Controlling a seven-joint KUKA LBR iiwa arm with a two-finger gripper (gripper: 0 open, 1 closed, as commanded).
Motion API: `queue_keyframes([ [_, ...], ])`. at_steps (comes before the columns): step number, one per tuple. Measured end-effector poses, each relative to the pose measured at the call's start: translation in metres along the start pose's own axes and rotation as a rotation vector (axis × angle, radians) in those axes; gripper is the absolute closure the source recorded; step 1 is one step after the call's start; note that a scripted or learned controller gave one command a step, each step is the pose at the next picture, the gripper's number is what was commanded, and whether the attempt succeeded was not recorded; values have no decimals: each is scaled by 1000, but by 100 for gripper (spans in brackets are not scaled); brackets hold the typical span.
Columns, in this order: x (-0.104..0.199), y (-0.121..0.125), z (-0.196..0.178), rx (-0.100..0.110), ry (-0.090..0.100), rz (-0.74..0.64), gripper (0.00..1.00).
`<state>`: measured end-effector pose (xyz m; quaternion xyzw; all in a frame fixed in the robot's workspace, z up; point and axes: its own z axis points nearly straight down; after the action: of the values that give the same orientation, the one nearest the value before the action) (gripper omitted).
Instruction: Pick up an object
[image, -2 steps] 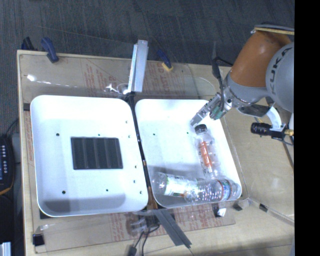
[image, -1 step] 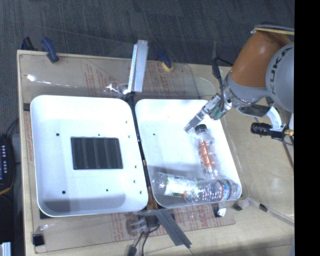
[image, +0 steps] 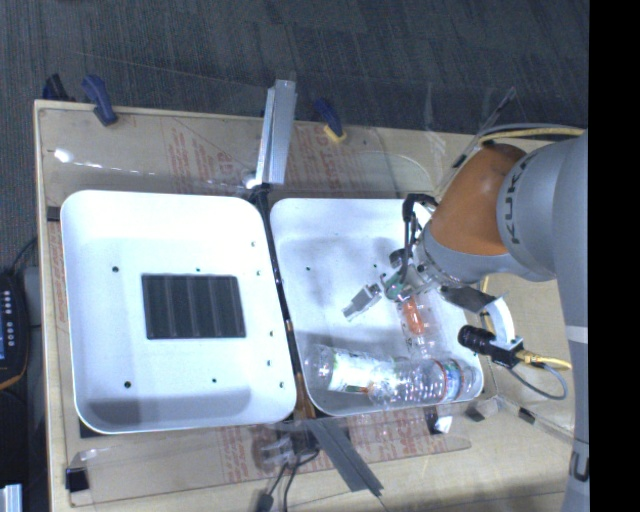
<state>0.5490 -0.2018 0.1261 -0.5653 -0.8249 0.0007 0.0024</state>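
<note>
Reaching into the right bin (image: 300, 235), we hang our claw (image: 368, 298), whose grip state we cannot tell, over bare floor, with the plastic bottle (image: 395, 377) lying against the near wall.

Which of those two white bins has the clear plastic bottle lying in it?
The right bin, the one under the arm. The bottle lies on its side along its near wall; the left bin holds a dark ridged rectangular block.

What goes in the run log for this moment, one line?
arm: in right bin | claw: above bin floor, nothing seen held | clear bottle: lying along near wall | left bin: dark ribbed pad
</note>
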Motion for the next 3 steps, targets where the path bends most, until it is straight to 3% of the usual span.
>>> queue_keyframes([
  [1,-5,-10,-54,-4,-5,-153,0],
  [2,1,-23,-36,-3,-3,-134,0],
  [3,6,-37,-137,-5,-7,-286,0],
])
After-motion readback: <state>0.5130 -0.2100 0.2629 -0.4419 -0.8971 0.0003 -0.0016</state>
